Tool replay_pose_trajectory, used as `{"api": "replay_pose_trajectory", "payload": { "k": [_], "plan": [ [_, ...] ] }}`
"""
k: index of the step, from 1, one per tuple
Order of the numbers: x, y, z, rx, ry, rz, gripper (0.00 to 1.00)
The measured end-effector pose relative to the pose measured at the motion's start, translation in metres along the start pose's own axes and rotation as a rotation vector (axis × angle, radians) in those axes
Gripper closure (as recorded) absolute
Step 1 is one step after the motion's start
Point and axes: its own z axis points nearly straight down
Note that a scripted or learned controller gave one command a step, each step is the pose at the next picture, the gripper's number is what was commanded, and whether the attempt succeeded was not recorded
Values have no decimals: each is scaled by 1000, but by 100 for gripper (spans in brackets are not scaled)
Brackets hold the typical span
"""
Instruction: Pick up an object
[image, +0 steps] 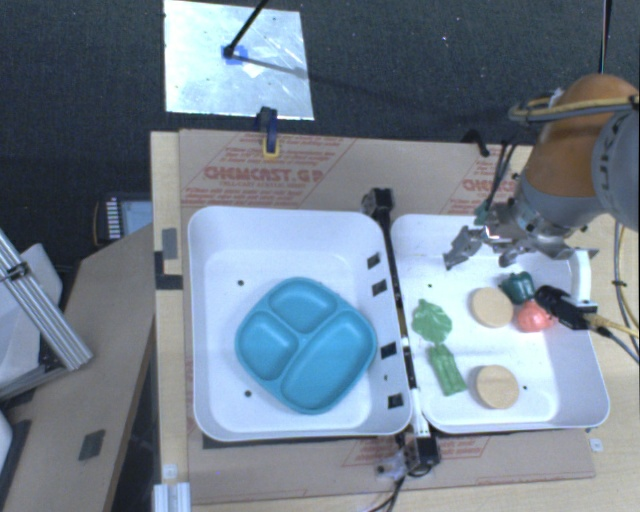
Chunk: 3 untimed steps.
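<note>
Gripper (487, 243) hangs over the back of the right bin (570, 415), its two grey fingers spread apart with nothing between them, so the pick has not begun in any way that shows; every object lies on the bin floor. By my reading the closest candidates are the dark teal piece (517, 287) and the round tan disc (490, 307) just below and right of the fingers, with a red-pink piece (532, 317) touching the teal one. Descent, closing and lifting all remain to do. Nearer the divider lie a green leafy piece (431, 321) and a green stick (447, 369), whose long axis runs from back to front, tilted slightly rightward at the near end. A second tan disc (496, 386) sits near the front. Left bin (215, 240) holds a blue divided plate (305, 343).
</note>
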Motion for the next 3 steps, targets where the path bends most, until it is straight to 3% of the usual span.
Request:
{"api": "replay_pose_trajectory", "payload": {
  "k": [2,3],
  "plan": [
    [9,-2,109,4,1,1,0],
    [8,0,95,-2,0,1,100]
  ]
}}
